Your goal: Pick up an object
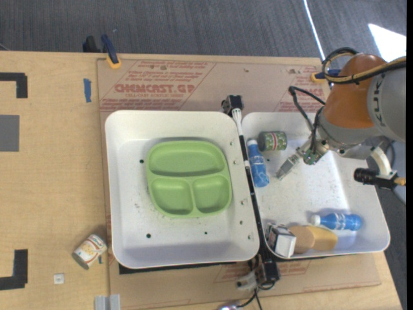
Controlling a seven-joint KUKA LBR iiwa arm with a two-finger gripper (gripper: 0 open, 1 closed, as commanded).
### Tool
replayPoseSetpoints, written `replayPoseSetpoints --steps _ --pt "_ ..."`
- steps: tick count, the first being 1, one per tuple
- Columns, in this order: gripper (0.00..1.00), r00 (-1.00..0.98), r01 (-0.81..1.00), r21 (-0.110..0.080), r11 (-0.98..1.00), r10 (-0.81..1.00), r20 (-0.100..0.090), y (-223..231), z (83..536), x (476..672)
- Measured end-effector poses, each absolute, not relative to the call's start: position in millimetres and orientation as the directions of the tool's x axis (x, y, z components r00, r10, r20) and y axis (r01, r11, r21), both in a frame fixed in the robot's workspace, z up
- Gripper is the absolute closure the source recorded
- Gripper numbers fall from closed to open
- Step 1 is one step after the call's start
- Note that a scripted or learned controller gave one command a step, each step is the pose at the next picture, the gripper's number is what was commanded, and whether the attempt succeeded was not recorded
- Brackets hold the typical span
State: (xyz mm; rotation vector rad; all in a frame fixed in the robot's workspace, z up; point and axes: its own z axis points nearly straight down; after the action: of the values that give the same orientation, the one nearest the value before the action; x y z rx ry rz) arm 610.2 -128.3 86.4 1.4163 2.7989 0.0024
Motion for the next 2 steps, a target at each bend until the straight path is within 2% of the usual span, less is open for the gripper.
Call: replayPoseSetpoints --steps 1,2 --pt "0.00 -0.466 0.885 -0.009 0.466 0.885 0.007 -96.9 97.9 664.7" --pt "0.00 -0.466 0.885 -0.009 0.466 0.885 0.007 -96.9 97.9 664.7"
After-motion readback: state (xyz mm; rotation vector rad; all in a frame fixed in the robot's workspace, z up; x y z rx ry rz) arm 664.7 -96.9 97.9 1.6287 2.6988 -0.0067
